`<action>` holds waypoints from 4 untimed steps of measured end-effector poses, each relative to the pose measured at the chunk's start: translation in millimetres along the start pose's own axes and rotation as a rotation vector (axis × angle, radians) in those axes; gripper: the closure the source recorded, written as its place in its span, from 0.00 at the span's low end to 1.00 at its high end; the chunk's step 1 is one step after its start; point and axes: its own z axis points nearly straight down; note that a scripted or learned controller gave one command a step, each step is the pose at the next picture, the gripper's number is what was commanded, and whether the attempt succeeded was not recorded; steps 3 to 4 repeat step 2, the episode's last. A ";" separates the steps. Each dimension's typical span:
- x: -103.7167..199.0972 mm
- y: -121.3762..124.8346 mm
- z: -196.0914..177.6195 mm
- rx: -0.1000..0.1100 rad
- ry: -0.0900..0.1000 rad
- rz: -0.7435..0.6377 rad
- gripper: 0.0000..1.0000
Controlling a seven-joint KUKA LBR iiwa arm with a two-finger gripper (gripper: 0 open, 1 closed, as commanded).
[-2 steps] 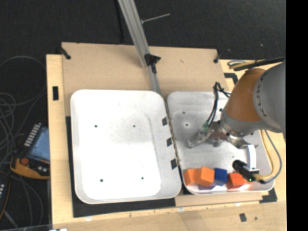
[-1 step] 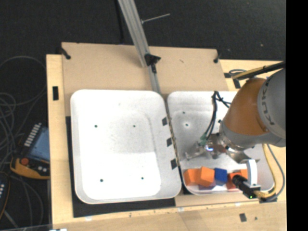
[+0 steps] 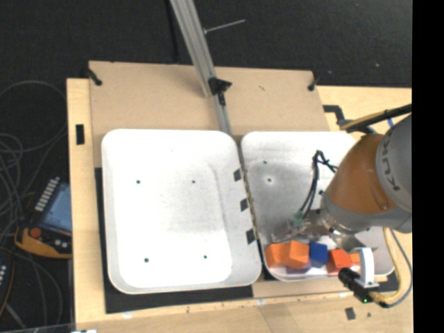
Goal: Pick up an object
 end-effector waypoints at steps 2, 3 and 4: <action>28.7 31.7 -188.3 -0.006 -0.001 -0.007 0.00; 28.7 31.7 -188.3 -0.006 -0.001 -0.007 0.00; 28.7 31.7 -188.3 -0.006 -0.001 -0.007 0.00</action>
